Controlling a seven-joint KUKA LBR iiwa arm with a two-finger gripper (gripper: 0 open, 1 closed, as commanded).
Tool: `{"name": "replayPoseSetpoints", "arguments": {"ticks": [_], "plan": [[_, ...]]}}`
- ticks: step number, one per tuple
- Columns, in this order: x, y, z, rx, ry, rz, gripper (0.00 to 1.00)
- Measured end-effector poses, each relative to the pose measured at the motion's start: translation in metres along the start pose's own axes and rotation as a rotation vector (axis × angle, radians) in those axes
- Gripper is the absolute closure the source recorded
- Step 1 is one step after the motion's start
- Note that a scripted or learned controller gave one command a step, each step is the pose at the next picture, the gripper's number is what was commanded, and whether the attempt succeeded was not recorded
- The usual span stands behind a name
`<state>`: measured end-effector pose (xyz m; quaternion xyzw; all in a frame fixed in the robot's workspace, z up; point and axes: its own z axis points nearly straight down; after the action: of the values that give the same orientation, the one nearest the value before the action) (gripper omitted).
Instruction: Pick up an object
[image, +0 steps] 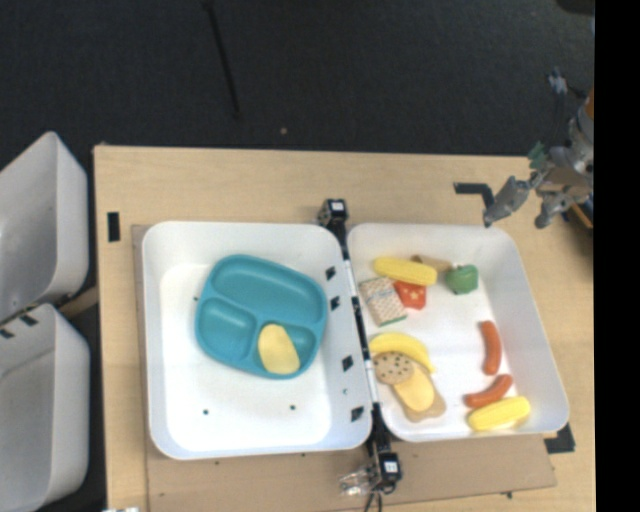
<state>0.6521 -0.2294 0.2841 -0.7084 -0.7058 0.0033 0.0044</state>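
Parked off to the right, my pincer (520, 205) hangs over bare desk (250, 185) just outside the far corner of the right bin (535, 330), touching nothing. Whether it is released or clenched I cannot tell from this slant, but nothing sits in it.

Everything I could pick is laid loose in the two bins, which I judge is deliberate: shallow walls keep the toys from rolling off while leaving them open from above. The right bin holds most of it. A yellow banana (404, 269) lies along the far side, with a red piece (411, 294) just beside it and a checked cracker-like square (381, 300) touching that. A green pepper (461, 279) sits near the far right wall, closest to my arm, so I would call it the easiest first target. Lower down, a second banana (402, 347) overlaps a cookie (393, 369) and a tan bread slice (418, 393); that cluster looks awkward to separate. Two orange sausages (489, 345) (488, 390) and a yellow lemon-like piece (499, 413) lie near the right wall.

The left bin (165, 400) carries a teal divided plate (255, 300) with a yellow oval (278, 350) resting in one compartment, well apart from the arm.

I can read no brand, label or writing on anything at this resolution. The pick has not begun.
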Motion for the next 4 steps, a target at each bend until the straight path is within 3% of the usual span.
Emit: {"name": "replayPoseSetpoints", "arguments": {"ticks": [1,4], "plan": [[0.001,0.002,-0.008,-0.012,-0.004,-0.003,0.0],[0.006,0.003,0.146,-0.01,-0.004,-0.007,0.0]]}}
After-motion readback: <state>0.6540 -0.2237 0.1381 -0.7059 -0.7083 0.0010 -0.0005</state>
